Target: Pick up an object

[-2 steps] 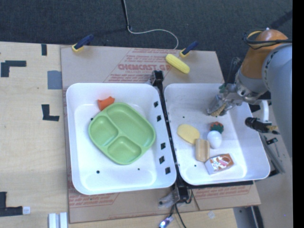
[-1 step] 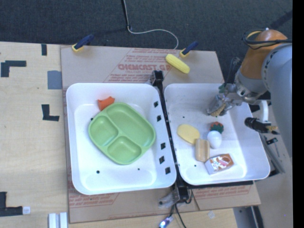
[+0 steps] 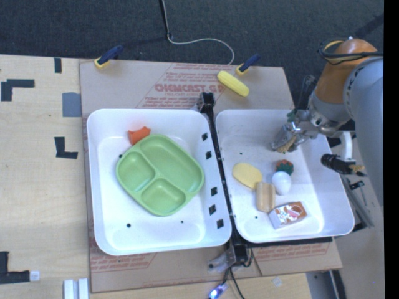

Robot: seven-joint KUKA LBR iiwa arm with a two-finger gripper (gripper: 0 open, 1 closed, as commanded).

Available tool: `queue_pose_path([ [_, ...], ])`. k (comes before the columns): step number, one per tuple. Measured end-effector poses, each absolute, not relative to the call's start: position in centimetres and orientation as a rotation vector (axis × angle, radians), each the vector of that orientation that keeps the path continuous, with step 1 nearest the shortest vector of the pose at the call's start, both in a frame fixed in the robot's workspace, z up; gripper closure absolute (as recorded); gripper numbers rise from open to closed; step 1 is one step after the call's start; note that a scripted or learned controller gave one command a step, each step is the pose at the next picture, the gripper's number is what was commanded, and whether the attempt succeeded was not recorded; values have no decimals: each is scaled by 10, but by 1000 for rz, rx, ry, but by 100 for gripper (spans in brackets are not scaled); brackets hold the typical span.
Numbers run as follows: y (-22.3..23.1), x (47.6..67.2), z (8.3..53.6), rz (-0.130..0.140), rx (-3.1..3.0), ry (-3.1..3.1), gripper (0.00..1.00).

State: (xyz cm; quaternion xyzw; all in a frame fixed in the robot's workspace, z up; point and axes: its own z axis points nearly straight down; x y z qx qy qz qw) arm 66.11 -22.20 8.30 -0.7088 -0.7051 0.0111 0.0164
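**White bins, one pincer low in the right one**

White plastic forms two shallow bins side by side on the counter. The left bin carries one green divided plate with one orange piece tucked at its upper edge; bare floor runs along the bin's bottom and left walls.

The right bin holds five loose things, grouped in its lower middle: one yellow oval, one tan block just beside it, one white egg-like ball touching the block's upper end, one small green-and-red piece just above the ball, and one red-and-white packet near the bottom wall. The bin's upper left stretch is open.

The pincer sits low in the upper right part of that bin, apart from the group. Something brownish shows at its tip, but whether the pincer is spread or closed cannot be told.

Outside the bins, one yellow banana-like piece lies on the cardboard above the right bin, and two blue-and-yellow clamps pin the cardboard's top edge.
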Motion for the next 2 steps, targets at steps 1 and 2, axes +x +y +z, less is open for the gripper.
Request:
queue_pose_path([
  [1, -223, 661, 83, 33, -2199, -2192, 100],
  [2, -224, 662, 83, 33, -2199, -2192, 100],
])
